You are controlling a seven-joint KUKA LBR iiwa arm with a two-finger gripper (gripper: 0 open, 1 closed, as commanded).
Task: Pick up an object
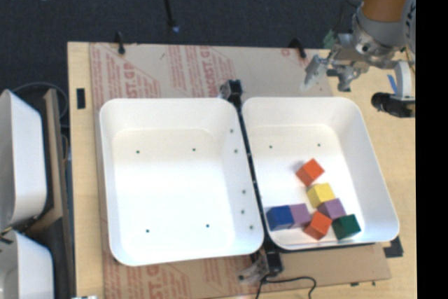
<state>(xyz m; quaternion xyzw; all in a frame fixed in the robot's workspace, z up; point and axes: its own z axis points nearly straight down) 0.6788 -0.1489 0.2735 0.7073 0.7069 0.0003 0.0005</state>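
We see the gripper (327, 73) hanging beyond the right bin (364, 124) far rim, fingers spread, nothing between them; blocks (316, 204) huddle touching at that bin's near corner. Risk: fingers may jam between neighbours

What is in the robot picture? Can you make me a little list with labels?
bins: two white ones side by side, left bin and right bin
blocks: seven, all in the right bin
colors: orange block, yellow block, two purple, a second orange, blue block, green block
where they sit: bunched near the right bin's front corner
gripper: above the bench behind the right bin, holding nothing
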